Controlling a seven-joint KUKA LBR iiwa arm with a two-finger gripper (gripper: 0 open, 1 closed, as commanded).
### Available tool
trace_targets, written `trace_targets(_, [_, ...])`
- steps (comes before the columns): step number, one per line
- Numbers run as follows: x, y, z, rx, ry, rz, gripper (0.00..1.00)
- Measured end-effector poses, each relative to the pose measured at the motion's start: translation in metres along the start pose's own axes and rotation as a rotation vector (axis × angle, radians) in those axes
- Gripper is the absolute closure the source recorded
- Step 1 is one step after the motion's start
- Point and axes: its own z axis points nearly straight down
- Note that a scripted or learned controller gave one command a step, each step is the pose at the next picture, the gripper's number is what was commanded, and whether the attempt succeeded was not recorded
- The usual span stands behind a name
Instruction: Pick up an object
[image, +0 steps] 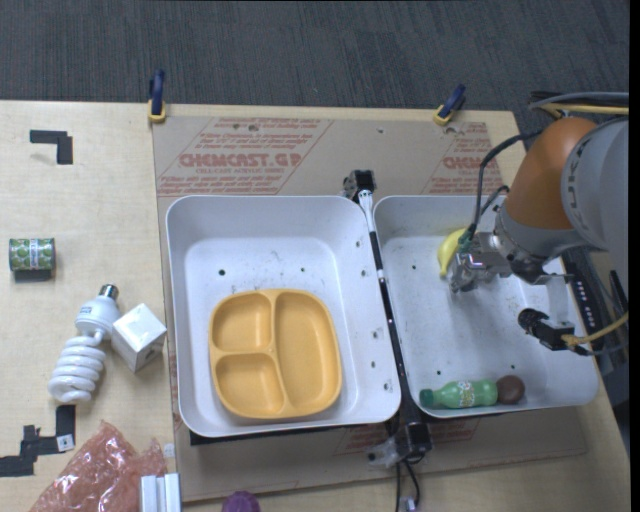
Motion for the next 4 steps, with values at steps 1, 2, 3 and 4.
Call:
trace_targets(1, [0.037,-0.040,0.000,0.001,0.001,0.002,0.00])
trace_targets(2, [-0.030,0.017,0.000,0.001,0.000,0.001,0.00])
trace_targets(3, [0.037,0.062,0.000,0.001,0.000,-0.001,0.00])
trace_targets(4, [-0.053,0.040,-0.031,-0.001,-0.001,0.000,0.00])
